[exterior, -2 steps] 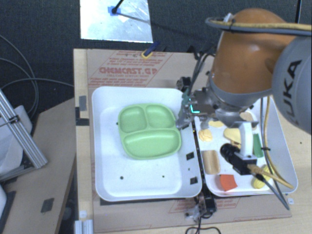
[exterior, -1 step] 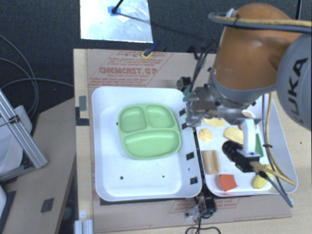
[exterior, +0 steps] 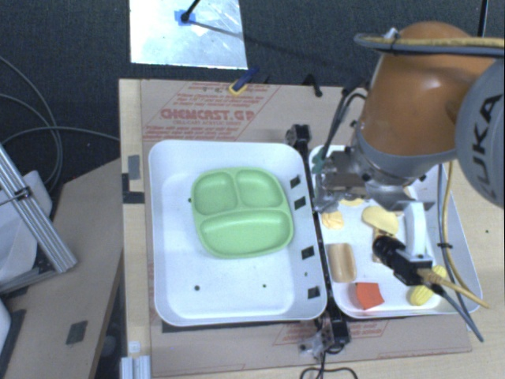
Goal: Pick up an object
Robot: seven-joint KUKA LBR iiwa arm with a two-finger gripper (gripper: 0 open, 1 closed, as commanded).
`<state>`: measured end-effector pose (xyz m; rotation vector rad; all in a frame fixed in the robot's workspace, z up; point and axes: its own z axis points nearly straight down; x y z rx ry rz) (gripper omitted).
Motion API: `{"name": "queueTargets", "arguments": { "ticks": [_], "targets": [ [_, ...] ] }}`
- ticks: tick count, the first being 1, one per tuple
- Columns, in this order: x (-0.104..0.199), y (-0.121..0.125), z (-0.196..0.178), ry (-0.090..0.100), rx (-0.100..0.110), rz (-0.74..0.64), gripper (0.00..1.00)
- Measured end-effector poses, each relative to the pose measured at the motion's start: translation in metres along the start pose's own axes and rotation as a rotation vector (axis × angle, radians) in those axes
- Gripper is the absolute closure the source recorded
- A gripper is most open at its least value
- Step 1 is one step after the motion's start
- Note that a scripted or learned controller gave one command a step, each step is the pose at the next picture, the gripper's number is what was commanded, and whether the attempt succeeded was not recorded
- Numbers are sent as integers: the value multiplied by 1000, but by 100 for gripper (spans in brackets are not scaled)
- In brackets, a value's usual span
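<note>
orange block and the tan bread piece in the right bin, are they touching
Apart. The camera view shows a strip of white bin floor between the orange block and the tan bread piece, which lies up and left of it.

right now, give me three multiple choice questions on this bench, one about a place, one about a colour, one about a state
1. Where does the divided plate lie?
A. in the left bin
B. in the right bin
C. on the bare bench

2. What colour is the block at the near edge of the right bin?
A. blue
B. orange-red
C. white

3. How does the divided plate lie?
A. upside down
B. on its edge
C. flat, compartments facing up

Answers:
1. A, the plate sits inside the left bin, with the arm over the other one.
2. B, the block reads orange-red beside a tan bread-like piece and a yellow corn-like piece.
3. C, its three hollow sections all show from above.
</note>
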<state>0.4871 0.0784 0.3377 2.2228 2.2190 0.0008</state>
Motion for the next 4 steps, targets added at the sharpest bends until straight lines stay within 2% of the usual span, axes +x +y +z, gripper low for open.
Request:
{"name": "queueTargets", "arguments": {
  "ticks": [1, 2, 3, 4],
  "targets": [
    [-49, -2, 101, -3, 9, 3, 100],
    [40, 15, 76, 3, -3, -13, 100],
    [135, 18, -45, 9, -14, -16, 100],
    [157, 59, 26, 0, 2, -8, 100]
  ]
}}
